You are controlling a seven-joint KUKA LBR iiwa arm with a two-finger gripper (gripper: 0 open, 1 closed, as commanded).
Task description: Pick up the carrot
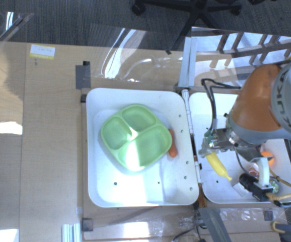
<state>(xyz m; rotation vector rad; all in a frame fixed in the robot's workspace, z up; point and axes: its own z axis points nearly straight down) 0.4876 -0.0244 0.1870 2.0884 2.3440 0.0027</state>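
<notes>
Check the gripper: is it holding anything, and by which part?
Cannot be told. The gripper sits over the right bin, just above a yellow banana-like toy. The carrot lies in the left bin beside the green plate.

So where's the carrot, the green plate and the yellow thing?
Small orange carrot (pixel 172 144): camera view, on its middle, beside the plate's right edge.
Green three-compartment plastic plate (pixel 135 135): camera view, on the central ridge where the compartments meet.
Yellow banana-shaped toy (pixel 219 166): camera view, on its middle, in the right bin.

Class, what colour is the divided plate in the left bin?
Light green: the plate shows clearly in the camera view, beside the orange carrot.
</notes>
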